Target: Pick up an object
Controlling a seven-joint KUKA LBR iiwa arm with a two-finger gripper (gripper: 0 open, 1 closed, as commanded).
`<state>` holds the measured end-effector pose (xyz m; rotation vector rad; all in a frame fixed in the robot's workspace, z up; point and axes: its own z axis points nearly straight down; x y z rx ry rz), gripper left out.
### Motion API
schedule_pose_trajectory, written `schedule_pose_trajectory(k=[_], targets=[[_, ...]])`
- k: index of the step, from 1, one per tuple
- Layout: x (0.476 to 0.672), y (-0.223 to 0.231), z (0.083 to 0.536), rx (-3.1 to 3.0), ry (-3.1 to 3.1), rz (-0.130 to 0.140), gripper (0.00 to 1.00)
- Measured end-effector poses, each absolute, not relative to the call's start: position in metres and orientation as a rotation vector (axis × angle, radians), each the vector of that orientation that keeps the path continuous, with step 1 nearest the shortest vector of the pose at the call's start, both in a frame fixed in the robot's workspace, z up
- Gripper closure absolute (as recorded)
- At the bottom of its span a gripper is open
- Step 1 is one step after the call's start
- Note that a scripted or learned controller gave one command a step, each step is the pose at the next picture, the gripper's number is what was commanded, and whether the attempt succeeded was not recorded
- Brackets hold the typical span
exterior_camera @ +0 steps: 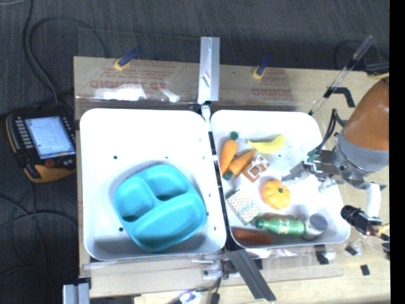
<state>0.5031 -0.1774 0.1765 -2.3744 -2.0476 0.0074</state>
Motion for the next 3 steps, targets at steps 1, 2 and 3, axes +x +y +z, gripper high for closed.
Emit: schedule_pose_trajectory(k=[1, 2, 3], targets=[[0.515, -0.158, 0.089, -2.385, -2.053, -0.004, 0.00], [0.516, -0.156, 0.095, -2.379, -2.054, -0.003, 1.00], [0.508, -0.113, 0.204, -2.401, -2.020, 0.011, 1.00]])
